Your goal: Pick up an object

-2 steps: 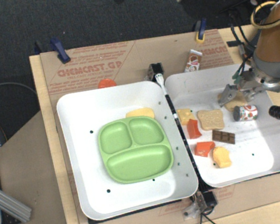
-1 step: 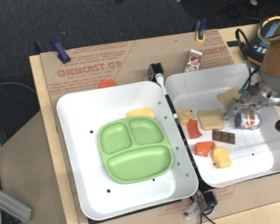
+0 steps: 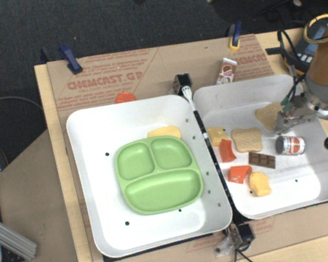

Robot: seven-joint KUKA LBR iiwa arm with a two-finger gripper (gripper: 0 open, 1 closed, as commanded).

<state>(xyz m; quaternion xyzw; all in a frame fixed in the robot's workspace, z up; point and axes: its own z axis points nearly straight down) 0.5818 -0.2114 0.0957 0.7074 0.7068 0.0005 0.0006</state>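
Food [image 3: 260, 183] lies near in the right bin [image 3: 325, 190]: a yellow piece, red bits, a brown bar [image 3: 261, 159], bread [image 3: 247, 139]. Right of them lies a can [image 3: 291, 145], just below the gripper [image 3: 292, 117]; cannot tell its grip. A green tray [image 3: 158, 174] sits in the left bin [image 3: 92, 171].

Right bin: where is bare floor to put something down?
In the right bin, the front strip below the yellow piece and the can is bare, and so is the back strip near the rim. The middle is crowded: toast, chocolate bar, red pieces, gripper.
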